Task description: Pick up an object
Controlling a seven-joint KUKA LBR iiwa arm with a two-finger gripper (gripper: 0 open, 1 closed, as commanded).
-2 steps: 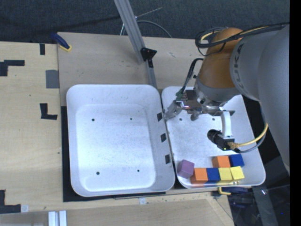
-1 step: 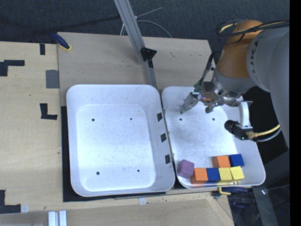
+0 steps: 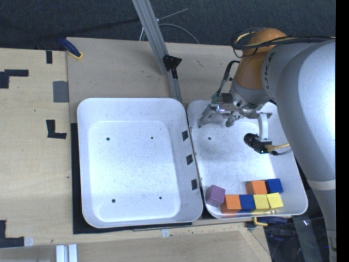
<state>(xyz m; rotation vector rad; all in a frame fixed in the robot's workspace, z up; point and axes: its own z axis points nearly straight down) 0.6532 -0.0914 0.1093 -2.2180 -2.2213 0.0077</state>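
Several small blocks lie along the near edge of the right bin (image 3: 289, 162): a purple block (image 3: 216, 194), an orange block (image 3: 233, 202), a blue block (image 3: 247, 202) and two yellow blocks (image 3: 261, 201), with another orange block (image 3: 256, 188) and blue block (image 3: 274, 185) just behind them. My gripper (image 3: 216, 121) hangs over the far left part of the right bin, well away from the blocks. It is open, its two fingers (image 3: 204, 119) spread, and nothing sits between them.
The left bin (image 3: 87, 146) lies beside the right one, their rims touching. A slanted metal pole (image 3: 155, 34) with a black clamp (image 3: 172, 63) runs down to the bins' far edge. The bulky grey arm (image 3: 311, 102) overhangs the right bin's right side.
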